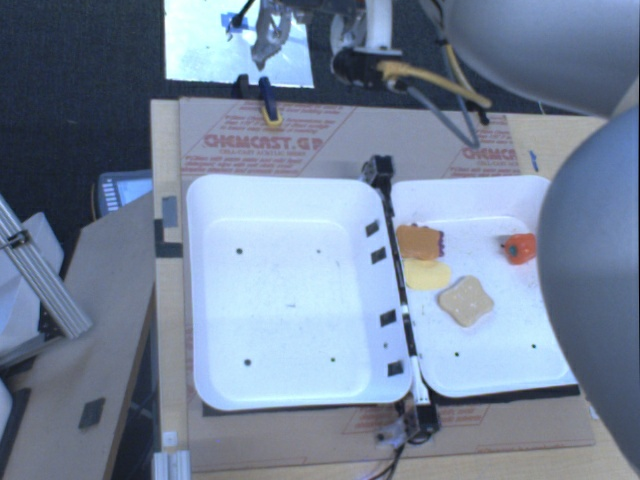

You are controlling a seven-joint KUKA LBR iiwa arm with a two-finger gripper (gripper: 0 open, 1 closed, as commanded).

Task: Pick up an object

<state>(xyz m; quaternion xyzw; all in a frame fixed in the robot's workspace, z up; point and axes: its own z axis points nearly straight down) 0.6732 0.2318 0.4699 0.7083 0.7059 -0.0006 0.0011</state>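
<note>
**Four small items in the right bin**

The right bin (480, 196), smooth white plastic, holds a tan toast-shaped piece (466, 301), a flat yellow oval (428, 276), an orange-and-purple block (420, 241) and an orange-red lump (518, 249). The grey arm (590, 268) looms over the bin's right side; its gripper's state cannot be told.

One fixed camera looks down at a slant on both white bins (300, 193), arm (590, 268) close.

The big grey arm (585, 268) looms over the right bin's (480, 204) right side, reaching toward its far edge.
</note>
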